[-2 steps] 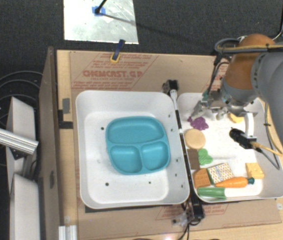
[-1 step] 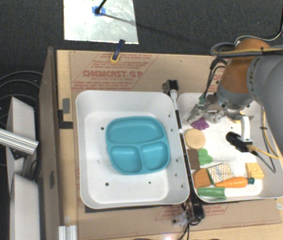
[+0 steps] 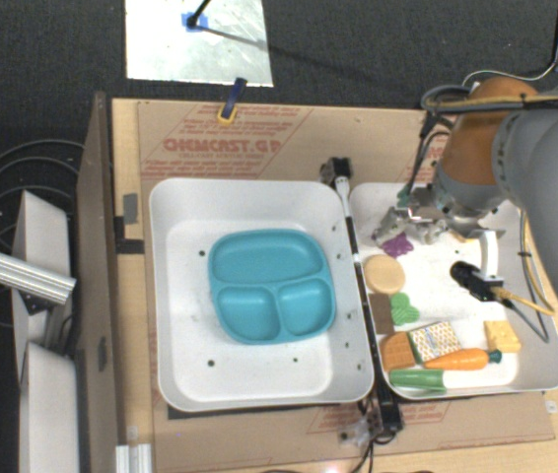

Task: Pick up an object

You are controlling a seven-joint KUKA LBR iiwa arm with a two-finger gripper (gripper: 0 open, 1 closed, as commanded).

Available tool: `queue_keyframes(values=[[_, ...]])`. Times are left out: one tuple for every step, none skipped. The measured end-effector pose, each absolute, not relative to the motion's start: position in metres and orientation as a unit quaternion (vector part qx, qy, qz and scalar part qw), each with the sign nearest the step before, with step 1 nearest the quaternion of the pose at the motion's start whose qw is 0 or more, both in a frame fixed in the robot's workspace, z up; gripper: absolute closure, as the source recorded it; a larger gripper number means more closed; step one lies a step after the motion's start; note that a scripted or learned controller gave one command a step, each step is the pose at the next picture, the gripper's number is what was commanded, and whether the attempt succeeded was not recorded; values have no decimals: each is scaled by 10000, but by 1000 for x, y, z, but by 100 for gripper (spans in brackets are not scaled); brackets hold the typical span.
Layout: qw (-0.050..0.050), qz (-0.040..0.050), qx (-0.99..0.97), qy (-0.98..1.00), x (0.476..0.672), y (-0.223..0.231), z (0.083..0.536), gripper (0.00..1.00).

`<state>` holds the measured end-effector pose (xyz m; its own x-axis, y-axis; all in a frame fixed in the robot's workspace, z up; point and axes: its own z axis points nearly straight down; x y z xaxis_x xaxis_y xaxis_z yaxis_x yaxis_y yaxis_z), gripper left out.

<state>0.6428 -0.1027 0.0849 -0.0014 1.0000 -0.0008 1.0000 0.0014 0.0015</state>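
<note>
My gripper [image 3: 409, 221] hangs over the back left part of the right bin [image 3: 545, 358], with the grey arm reaching in from the right. A purple toy piece [image 3: 395, 242] lies just below and left of the gripper, touching or nearly touching it. In front of that lie a tan round biscuit [image 3: 384, 273], a small green piece [image 3: 404, 310] and a brown block [image 3: 381, 314]. Along the bin's front edge sit an orange-brown piece [image 3: 396, 349], a checkered box [image 3: 435, 340], a carrot [image 3: 456, 360], a green cucumber [image 3: 417, 379] and a yellow cheese cube [image 3: 502, 336].
The left bin [image 3: 175, 264] holds a blue divided plate [image 3: 271, 285]. A dividing wall [image 3: 353, 264] runs between the two bins. A sheet of white paper [image 3: 200, 28] lies on the dark floor beyond the bench.
</note>
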Motion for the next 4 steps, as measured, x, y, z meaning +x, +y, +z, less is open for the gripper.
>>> queue_keyframes(values=[[10,8,7058,7084,644,-100,85,0],[40,34,7055,7087,646,-101,99,100],[34,30,7054,7088,646,-101,98,0],[8,15,7053,7089,659,-103,84,0]])
